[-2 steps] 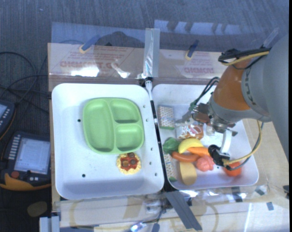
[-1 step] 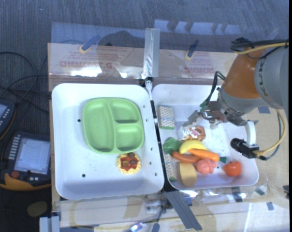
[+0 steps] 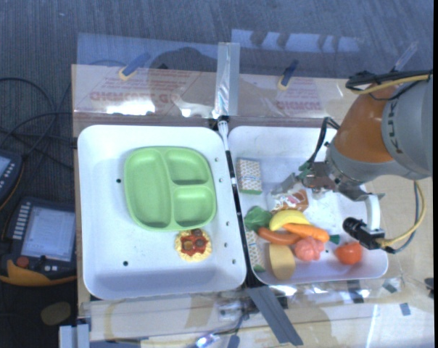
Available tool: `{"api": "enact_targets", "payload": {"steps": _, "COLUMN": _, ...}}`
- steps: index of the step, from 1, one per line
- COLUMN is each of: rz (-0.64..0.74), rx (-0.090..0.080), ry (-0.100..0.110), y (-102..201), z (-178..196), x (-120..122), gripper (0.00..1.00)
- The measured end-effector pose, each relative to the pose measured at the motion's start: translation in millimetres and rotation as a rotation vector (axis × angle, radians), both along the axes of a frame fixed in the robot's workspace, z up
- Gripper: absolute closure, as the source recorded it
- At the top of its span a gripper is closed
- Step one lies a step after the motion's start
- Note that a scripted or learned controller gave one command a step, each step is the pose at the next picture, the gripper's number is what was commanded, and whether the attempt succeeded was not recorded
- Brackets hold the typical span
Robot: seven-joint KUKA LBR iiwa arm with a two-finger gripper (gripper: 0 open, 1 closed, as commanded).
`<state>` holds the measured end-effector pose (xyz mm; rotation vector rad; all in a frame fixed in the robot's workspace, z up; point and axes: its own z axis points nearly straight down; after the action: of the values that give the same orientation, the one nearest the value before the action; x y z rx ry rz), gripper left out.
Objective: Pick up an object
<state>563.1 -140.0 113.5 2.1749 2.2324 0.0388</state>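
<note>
From above, the arm (image 3: 382,133) is reaching in over the right bin (image 3: 277,145), and its gripper (image 3: 322,180) is hanging low above the pile of toy food at the bin's near half; whether it is apart or together I cannot tell, since the wrist is covering it. The likeliest things to be picked are lying crowded there — a banana (image 3: 288,218) touching a carrot (image 3: 304,231), a pink lump (image 3: 310,249) just under them, a tomato (image 3: 349,253) to the side, a tan block (image 3: 281,261) and a green leafy piece (image 3: 257,217) by the divider. The risk, as I am judging it, is coming from that crowding: a closing grip may be landing between two pieces and pushing them apart, or pinching a rounded one so it is slipping out. A crinkled wrapper (image 3: 297,196) is lying right beside the gripper and may be getting caught instead. A black cable end (image 3: 357,230) is dangling near the tomato and could be snagging. A small patterned packet (image 3: 249,175) is sitting apart near the divider. In the left bin (image 3: 96,194), a green divided plate (image 3: 170,187) and a small pizza toy (image 3: 193,244) are lying well away — nothing there is standing in the way
</note>
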Motion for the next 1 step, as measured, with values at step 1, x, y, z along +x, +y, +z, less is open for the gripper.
{"api": "enact_targets", "payload": {"steps": 1, "rz": -0.135, "rx": -0.006, "ry": -0.04, "y": 2.2, "z": -3.4, "x": -36.0, "gripper": 0.0}}
